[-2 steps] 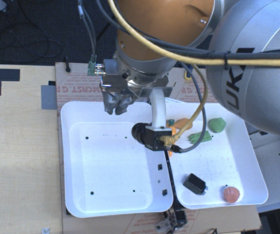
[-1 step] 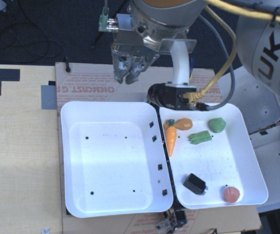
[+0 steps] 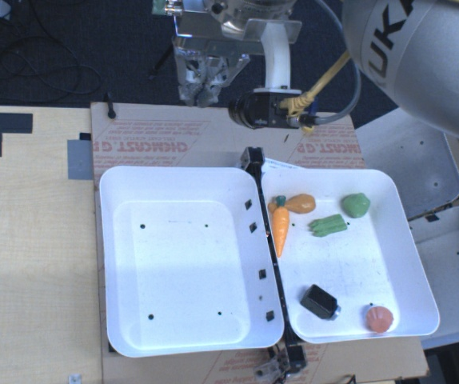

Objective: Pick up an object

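From the fixed camera above the bench, the grey KUKA arm (image 3: 405, 38) is reaching in from the right and holding its metal two-finger gripper (image 3: 204, 77) high at the back. It is hanging over the dark floor beyond the brown cardboard sheet (image 3: 173, 142), well apart from both bins. Whether that gripper is open or closed I cannot tell from this angle; nothing is showing in its grasp.

Every candidate for picking is lying in the shallow white right-hand bin (image 3: 405, 246). An orange plastic carrot with a green top (image 3: 279, 229) is lying along the black divider, touching or just beside an orange oblong toy (image 3: 301, 204). Near them a flat green elongated piece (image 3: 327, 226) and a rounded green lump (image 3: 356, 205) are sitting toward the back. A small black block (image 3: 320, 302) and a pinkish-red ball (image 3: 379, 318) are resting near the front edge, apart from each other. The shallow white left-hand bin (image 3: 117, 214) is sitting beside it.

To my eye the task is only beginning: no object is being lifted or touched. Left to do, I judge, are the whole approach over the right bin, the descent onto one item, the grasp and the lift.
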Available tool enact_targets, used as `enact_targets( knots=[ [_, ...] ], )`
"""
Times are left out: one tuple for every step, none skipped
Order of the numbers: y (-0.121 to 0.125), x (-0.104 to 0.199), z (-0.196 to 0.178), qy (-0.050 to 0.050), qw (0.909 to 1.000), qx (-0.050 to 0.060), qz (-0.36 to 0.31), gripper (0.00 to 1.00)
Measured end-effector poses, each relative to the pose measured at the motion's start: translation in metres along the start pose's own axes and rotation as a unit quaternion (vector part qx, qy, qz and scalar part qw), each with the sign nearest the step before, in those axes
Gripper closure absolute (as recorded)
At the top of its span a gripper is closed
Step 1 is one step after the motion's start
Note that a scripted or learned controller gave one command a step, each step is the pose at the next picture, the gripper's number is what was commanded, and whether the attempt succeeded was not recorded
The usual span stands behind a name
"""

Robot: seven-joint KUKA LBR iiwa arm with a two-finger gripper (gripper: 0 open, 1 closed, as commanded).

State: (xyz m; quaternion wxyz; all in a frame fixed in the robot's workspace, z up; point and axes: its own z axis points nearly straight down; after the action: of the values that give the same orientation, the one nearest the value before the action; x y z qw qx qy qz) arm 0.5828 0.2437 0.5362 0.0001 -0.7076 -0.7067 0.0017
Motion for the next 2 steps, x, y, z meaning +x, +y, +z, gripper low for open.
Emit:
enact_targets(
  knots=[
    [-0.01,-0.001,0.022,-0.001,1.0,0.003,-0.001,1.0],
    [-0.07,0.0,0.057,-0.001,1.0,0.004,-0.002,1.0]
  ],
)
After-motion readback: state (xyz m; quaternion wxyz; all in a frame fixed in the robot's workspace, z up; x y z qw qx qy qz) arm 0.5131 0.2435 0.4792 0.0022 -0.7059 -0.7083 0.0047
